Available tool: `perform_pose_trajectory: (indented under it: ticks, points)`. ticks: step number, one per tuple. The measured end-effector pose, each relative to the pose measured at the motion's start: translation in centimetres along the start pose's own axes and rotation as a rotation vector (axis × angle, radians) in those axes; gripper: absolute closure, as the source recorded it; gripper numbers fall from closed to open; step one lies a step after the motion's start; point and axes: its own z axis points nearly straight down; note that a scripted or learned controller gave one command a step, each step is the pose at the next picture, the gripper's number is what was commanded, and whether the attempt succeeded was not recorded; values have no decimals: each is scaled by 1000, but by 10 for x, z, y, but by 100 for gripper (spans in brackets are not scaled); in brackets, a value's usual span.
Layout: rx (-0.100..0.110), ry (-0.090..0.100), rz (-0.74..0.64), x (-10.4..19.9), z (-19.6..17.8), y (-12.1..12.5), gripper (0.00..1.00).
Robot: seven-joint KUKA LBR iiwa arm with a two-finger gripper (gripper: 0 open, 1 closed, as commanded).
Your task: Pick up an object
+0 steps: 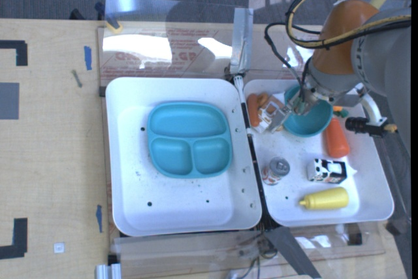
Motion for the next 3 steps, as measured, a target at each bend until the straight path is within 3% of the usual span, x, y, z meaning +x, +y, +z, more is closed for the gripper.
perform_pose_trajectory:
  ticks: [1,2,3]
  points:
    - [3,-4,0,-2,-13,-1,100]
    - [1,-9,1,-4,-12,-2,0]
    - [-30,-26,54,13,-5,-14,0]
